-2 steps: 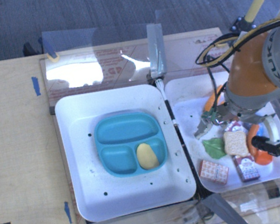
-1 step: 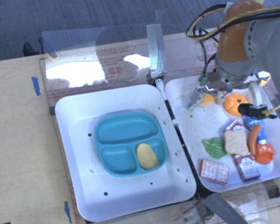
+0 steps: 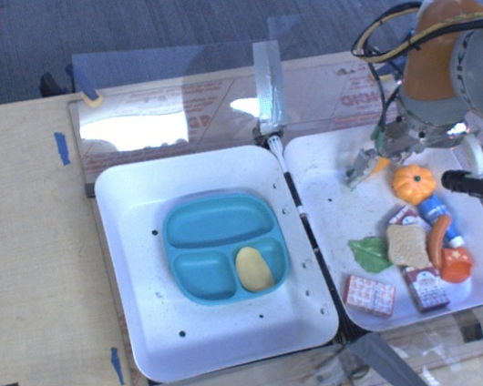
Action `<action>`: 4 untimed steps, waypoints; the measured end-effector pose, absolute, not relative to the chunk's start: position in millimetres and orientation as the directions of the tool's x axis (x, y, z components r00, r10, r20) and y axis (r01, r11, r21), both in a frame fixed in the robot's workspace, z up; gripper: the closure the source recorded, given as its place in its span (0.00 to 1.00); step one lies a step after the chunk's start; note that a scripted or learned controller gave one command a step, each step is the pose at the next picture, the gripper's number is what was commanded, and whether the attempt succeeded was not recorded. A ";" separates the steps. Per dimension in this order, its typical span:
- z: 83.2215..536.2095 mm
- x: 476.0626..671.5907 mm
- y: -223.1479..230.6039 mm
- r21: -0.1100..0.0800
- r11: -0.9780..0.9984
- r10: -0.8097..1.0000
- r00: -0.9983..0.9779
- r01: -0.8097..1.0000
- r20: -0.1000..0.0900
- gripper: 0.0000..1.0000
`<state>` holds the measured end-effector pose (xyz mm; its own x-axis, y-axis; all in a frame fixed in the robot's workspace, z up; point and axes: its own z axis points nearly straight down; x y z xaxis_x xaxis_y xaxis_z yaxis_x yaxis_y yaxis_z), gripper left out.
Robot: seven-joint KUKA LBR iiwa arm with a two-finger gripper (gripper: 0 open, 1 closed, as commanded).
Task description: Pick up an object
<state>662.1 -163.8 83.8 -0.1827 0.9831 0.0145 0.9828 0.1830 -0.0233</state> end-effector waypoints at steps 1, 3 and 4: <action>91.5 660.0 -163.5 -0.033 0.184 0.983 -0.184 0.982 0.015 1.00; 87.9 628.3 -207.4 0.006 0.147 0.989 -0.147 0.989 0.007 0.00; 98.4 628.2 -211.5 0.008 0.145 0.989 -0.145 0.989 -0.002 1.00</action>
